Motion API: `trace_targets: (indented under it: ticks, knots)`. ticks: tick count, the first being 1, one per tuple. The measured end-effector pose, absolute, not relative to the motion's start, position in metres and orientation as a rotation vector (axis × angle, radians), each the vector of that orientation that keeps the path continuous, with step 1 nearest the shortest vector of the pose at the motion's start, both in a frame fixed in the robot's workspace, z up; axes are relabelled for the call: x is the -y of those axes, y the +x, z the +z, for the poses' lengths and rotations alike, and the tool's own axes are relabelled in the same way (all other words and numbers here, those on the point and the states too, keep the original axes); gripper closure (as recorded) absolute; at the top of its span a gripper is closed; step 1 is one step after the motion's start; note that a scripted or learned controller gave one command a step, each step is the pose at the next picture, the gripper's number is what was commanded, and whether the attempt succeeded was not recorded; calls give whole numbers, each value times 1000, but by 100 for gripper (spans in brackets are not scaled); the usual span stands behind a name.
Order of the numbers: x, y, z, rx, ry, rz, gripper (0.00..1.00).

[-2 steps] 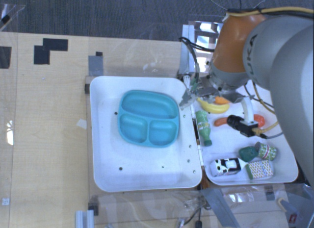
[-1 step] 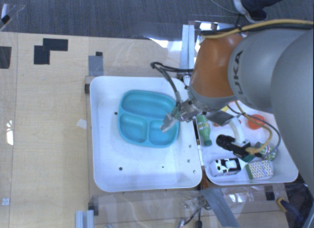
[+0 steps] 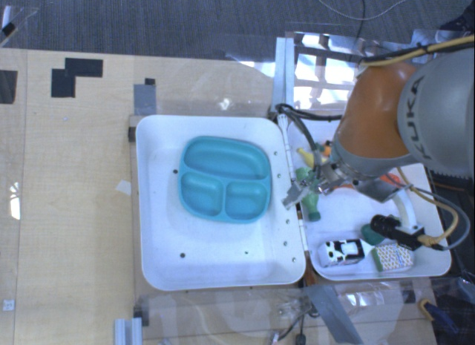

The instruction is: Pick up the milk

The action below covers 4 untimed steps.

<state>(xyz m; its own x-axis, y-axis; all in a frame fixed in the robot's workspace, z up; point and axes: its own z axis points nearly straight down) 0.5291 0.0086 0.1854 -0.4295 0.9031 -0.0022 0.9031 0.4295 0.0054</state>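
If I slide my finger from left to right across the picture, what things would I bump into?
Black tape marks → left white bin → blue divided plate → gripper → cow-patterned milk carton → green-patterned packet.

The pale wooden bench [image 3: 67, 188] carried two white bins side by side: the left bin [image 3: 156, 262] and the right bin [image 3: 438, 262] (largely under the arm).
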Motion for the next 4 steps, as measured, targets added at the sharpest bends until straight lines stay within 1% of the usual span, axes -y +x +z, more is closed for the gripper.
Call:
trace_targets:
  ticks: [1, 2, 3, 4]
  knots:
    - [-28, 527, 192, -2691, 1610, 6, 0]
    - [38, 494, 284, -2830, 1340, 6, 0]
    - [-41, 505, 185, -2935, 1106, 5, 0]
    - [-82, 589, 185, -2813, 1385, 6, 0]
